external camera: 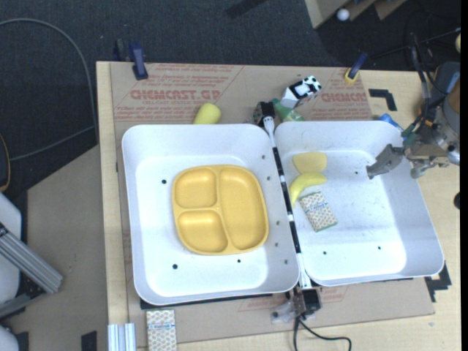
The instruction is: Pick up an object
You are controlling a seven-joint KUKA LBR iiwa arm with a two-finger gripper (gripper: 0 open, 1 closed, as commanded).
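gripper (398, 165) reaches in from the right over the right bin (409, 262), near its far right corner; how wide its fingers stand i cannot tell, and nothing shows between them

nearest the camera, a small patterned packet (161, 328) lies on the bench below the left bin (146, 269). in that bin sits a yellow three-compartment plate (219, 209), flat, about mid-bin

in the right bin, close to its left wall, lies a small speckled packet (319, 211) – a yellow curved piece (303, 185) touches its far end, and a pale yellow piece (310, 161) lies just beyond. all three are well apart from the gripper

farther back on the bench, a yellow object (208, 113) rests beyond the left bin, and a black-and-white item (303, 89) stands beyond the seam between the bins
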